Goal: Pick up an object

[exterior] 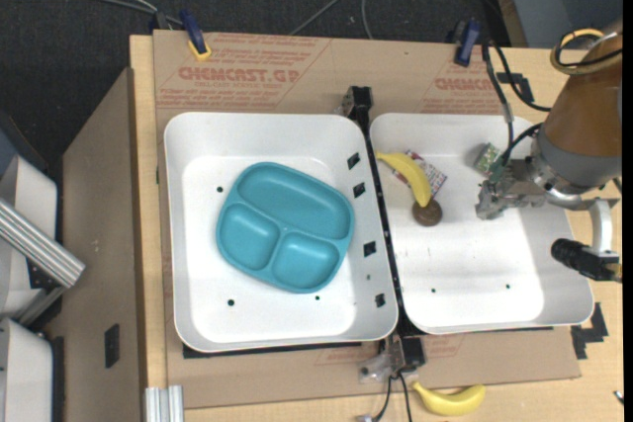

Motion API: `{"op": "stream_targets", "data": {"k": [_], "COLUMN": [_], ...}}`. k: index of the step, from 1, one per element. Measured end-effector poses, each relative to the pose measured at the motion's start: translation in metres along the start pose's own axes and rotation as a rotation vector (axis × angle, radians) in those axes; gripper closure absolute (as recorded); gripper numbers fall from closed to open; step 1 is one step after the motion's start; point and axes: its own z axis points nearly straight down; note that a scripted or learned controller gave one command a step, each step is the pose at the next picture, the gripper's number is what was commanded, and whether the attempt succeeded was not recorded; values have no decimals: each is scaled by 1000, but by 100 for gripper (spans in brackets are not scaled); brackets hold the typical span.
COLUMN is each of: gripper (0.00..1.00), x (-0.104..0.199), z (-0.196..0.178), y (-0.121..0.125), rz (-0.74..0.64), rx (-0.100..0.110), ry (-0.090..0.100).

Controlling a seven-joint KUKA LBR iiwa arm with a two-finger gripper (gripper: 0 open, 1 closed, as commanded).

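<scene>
In the right bin (475, 306) a yellow banana (407, 175) lies at the upper left, partly on a small printed packet (431, 175). A small brown round object (426, 212) sits at the banana's lower end. A small green and white item (487, 157) lies near the bin's upper right. My gripper (492, 201) hangs low over the right side of this bin, just below the green item and well right of the banana. The grey arm with its orange band (586, 119) comes in from the right.
The left bin (193, 301) holds a blue divided plate (284, 225). A second banana (452, 398) lies outside the bins at the bench's front edge. Clamps and cables run along the cardboard behind the bins.
</scene>
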Motion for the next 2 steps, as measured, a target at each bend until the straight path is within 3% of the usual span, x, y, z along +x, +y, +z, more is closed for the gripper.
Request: {"op": "stream_targets", "data": {"k": [2], "gripper": [100], "x": [0], "z": [-83], "y": [1], "rz": [-2], "rx": [-4], "ry": [-2]}}
